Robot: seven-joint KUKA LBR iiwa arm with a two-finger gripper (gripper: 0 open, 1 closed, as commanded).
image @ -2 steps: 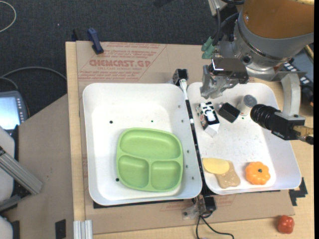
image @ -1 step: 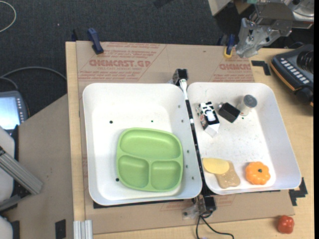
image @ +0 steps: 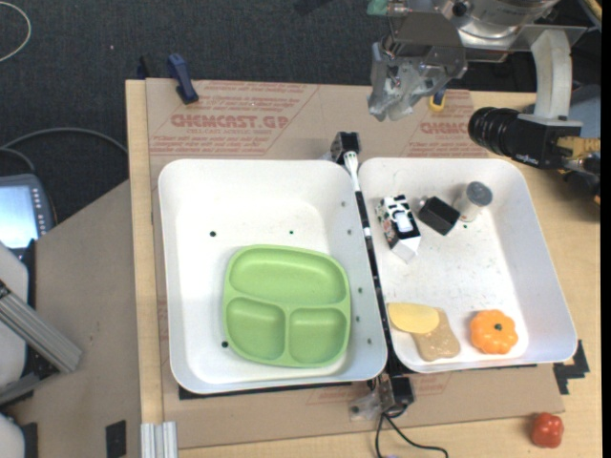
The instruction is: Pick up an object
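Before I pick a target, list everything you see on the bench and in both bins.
Divided plate: one, green, left bin.
Black-and-white box: one, right bin, far left part.
Black block: one, right bin, beside the box.
Grey cap: one, right bin, far side.
Yellow piece: one, right bin, near edge.
Tan piece: one, touching the yellow piece.
Toy pumpkin: one, orange, right bin, near edge.
Red object: one, on the bench, near right corner.
Blue clamp: one, bench far edge.
End effector: one, grey, above the bench beyond the right bin.

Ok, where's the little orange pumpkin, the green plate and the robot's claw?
orange pumpkin (image: 493, 332): camera view, its top.
green plate (image: 286, 305): camera view, its middle divider.
gripper (image: 406, 93): camera view, between the fingertips.
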